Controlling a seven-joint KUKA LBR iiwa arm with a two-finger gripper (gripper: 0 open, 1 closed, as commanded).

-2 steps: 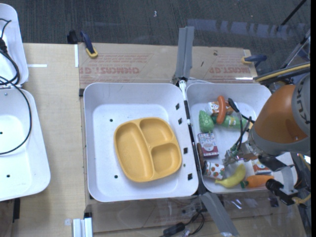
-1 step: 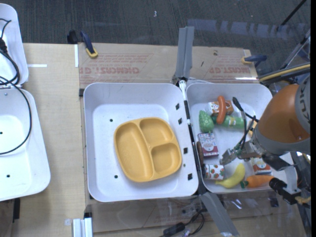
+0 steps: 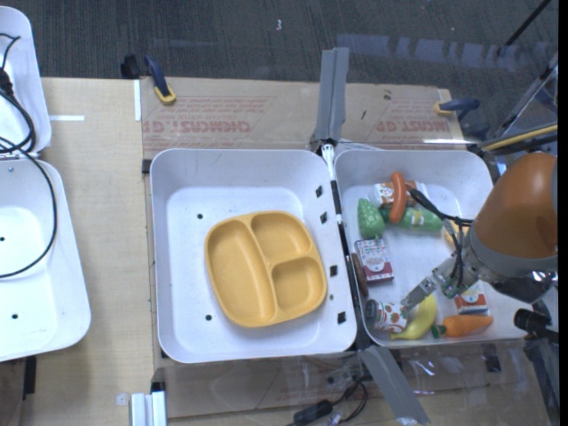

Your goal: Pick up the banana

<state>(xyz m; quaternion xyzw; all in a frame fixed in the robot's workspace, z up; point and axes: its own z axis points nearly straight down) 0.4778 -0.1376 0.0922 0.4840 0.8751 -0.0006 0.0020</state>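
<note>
- One banana (image 3: 419,319), yellow, lying near the front edge of the right bin (image 3: 479,171), tilted with its upper end toward the arm.
- Touching or almost touching the banana's upper end: gripper (image 3: 424,290), low over the bin floor, reaching in from the right.
- Gripper state: cannot tell, the tip too small and blurred to read; nothing plainly seen between it and the banana.
- Just left of the banana: small printed packet (image 3: 383,313) with red and white markings, against the bin's front left corner.
- Just right of the banana: orange carrot (image 3: 465,325), lying flat along the front wall, a green bit at its left end.
- Above the carrot: small white and red item (image 3: 472,301), partly hidden by the arm.
- Farther back, left of centre: red and white carton (image 3: 374,261), lying flat.
- Toward the back of the bin: green toy vegetable (image 3: 370,217), a green bottle-like piece (image 3: 419,219) beside it, and an orange-red sausage shape (image 3: 398,195) slanting across them.
- Over the right side of the bin: grey arm with its orange band (image 3: 524,207), covering part of the bin's wall.
- Beside it, the left bin (image 3: 177,264), holding a yellow divided plate (image 3: 264,268) with three compartments, set roughly in the middle.
- Under both bins: brown cardboard sheet (image 3: 240,122) on the bench.
</note>
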